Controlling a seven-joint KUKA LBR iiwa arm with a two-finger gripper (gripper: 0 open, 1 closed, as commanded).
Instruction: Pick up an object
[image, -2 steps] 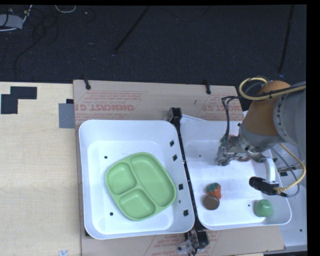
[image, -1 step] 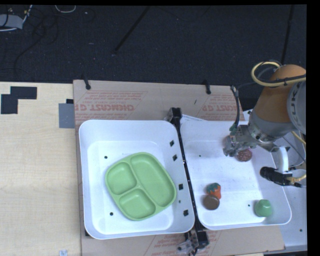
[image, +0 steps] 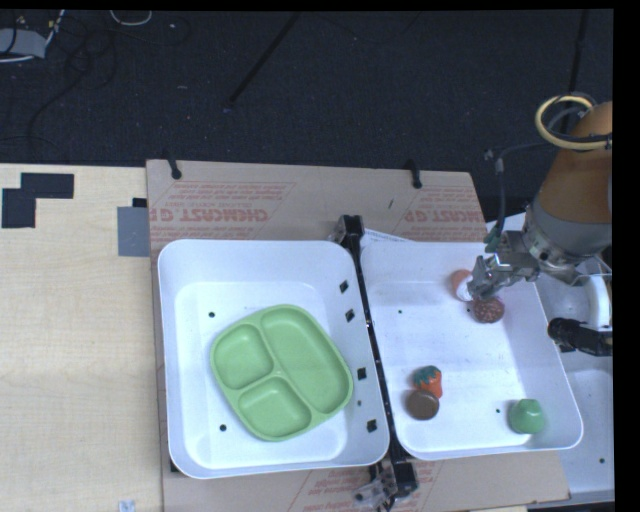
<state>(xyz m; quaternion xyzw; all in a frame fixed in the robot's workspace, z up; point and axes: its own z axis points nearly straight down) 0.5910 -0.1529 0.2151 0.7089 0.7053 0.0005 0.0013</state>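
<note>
- Camera view puts the likeliest target, a small brown disc-like object (image: 488, 311), in the upper right of the right bin (image: 455, 400), just below the gripper (image: 484, 287); it looks round and flat, so I judge it has no clear long axis and points no particular way; its detail is too small to read.
- Just beside it, up and to the left, sits a pale pinkish object (image: 461, 283), partly hidden by the gripper; a descent could nudge or catch this one instead, or squeeze both and hold neither.
- The gripper hangs right over the disc near the bin's upper right wall; nothing shows between its tips, and whether they are spread or closed I cannot tell; a flat disc lying low may slip under the tips, and the nearby wall may foul one side.
- Lower in the same bin lie an orange-and-teal object (image: 429, 378) touching a brown round piece (image: 421, 405), and a green object (image: 526, 416) near the lower right corner; all well apart from the gripper.
- The left bin (image: 190, 300) holds a green divided tray (image: 281, 372).
</note>
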